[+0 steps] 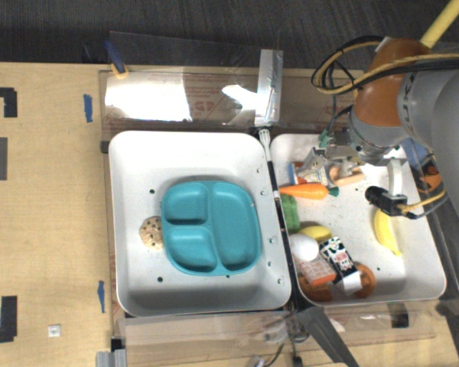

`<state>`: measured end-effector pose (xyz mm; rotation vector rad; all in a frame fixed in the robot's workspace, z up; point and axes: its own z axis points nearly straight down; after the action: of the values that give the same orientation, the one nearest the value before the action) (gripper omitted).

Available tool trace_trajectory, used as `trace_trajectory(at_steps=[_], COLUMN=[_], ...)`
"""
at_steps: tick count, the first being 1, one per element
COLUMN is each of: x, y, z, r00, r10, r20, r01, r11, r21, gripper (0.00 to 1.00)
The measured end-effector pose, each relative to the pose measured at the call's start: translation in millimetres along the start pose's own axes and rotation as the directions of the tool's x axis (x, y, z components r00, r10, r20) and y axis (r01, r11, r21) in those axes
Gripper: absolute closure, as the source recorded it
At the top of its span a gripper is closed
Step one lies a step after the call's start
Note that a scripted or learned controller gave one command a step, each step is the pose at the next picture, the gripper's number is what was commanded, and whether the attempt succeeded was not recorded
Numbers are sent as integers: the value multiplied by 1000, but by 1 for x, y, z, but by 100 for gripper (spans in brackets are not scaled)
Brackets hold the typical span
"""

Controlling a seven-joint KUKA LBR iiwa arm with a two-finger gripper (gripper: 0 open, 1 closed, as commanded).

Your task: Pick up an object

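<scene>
The grey arm comes in from the right over the right bin (436, 277), its gripper (327, 157) low at that bin's far-left corner — whether it is open or has hold of anything I cannot tell, as the metal parts there are too cluttered to read. Just near of it lies a carrot (304, 192), tip pointing left. A banana (385, 232) rests by the right wall; a white egg (304, 248), a yellow lemon (315, 233) and a cow-patterned carton (338, 257) crowd the near-left part. In the left bin (130, 159) sits a teal divided plate (212, 225) — a cookie (151, 232) touches its left edge.
</scene>
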<state>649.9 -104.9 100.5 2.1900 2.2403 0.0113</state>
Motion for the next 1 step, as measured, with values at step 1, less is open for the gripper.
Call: trace_trajectory(at_steps=[1], x=[0], y=[1], z=[-8], r00=[1000], r10=[2], r20=[-2], r01=[-2], r11=[1000], r21=[1], gripper=[100])
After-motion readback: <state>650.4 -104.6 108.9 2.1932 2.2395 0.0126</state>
